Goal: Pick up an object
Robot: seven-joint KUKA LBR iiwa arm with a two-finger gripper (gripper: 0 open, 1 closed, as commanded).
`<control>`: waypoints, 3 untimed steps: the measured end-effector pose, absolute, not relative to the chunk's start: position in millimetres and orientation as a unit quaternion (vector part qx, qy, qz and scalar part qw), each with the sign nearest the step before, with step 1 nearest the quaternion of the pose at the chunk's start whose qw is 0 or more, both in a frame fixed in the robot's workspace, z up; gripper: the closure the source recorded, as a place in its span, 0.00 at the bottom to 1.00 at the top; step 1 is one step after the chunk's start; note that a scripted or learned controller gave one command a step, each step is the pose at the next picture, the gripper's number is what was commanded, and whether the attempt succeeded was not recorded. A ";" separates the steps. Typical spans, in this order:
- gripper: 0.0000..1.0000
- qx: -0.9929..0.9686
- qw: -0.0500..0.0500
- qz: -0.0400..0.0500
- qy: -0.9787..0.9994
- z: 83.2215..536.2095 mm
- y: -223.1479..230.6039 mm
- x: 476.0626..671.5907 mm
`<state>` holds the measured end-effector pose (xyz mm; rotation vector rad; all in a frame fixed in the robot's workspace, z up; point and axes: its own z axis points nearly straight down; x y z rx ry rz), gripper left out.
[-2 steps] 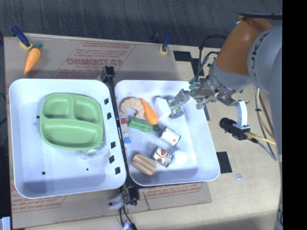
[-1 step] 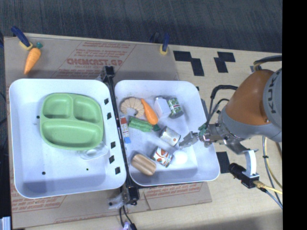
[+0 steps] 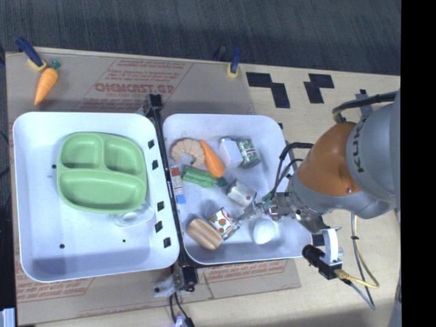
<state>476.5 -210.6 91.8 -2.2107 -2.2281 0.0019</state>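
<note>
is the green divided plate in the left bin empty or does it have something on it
Empty. All three compartments of the green divided plastic plate show bare green. A clear item touches its lower rim, outside the compartments.

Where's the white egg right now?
The white egg lies in the right bin, near its front right corner, just below the claw and right of the small printed carton.

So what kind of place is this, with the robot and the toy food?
Probably a robot lab's test bench, not a kitchen. A grey and orange arm reaches over two white bins on cardboard, one with a green divided plate, the other with toy food like a carrot.
</note>
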 end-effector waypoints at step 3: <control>1.00 -0.705 -0.002 0.000 -0.709 256.5 -204.9 501.8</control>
